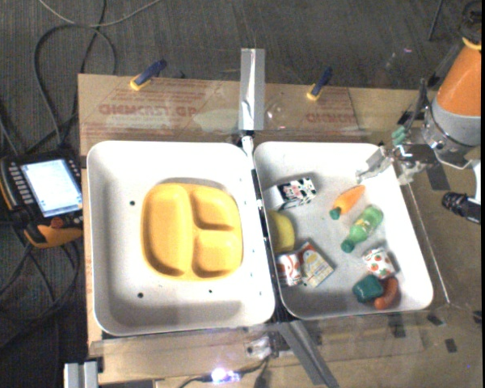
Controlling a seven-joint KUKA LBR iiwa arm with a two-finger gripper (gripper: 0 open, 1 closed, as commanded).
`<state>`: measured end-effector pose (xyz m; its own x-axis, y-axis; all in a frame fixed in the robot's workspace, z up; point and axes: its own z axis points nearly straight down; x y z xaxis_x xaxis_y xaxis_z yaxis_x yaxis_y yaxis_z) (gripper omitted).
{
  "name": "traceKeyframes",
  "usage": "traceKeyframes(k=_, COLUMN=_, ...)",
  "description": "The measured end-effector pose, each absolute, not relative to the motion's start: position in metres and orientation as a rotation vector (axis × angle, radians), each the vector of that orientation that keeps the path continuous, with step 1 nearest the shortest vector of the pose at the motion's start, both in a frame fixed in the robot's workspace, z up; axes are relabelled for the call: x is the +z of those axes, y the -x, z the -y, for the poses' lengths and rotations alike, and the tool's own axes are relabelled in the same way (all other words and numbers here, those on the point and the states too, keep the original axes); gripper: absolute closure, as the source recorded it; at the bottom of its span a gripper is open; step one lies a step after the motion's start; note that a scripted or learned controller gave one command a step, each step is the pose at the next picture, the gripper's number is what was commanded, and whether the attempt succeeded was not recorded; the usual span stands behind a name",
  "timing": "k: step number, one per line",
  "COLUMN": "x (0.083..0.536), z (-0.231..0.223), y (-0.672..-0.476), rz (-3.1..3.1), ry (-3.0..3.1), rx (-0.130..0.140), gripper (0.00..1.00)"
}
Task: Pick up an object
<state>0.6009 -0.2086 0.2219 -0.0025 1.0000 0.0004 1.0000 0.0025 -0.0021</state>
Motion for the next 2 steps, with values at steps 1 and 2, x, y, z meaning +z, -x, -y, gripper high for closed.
traceKeyframes(k=1, x=0.172, z=0.21, y=-0.587, rz=1.839, ry=2.544, rx=0.004, gripper=0.0)
traceKeyframes(k=2, x=0.133, z=0.159, y=-0.566, rz=1.856, ry=2.538, rx=0.002, gripper=0.0)
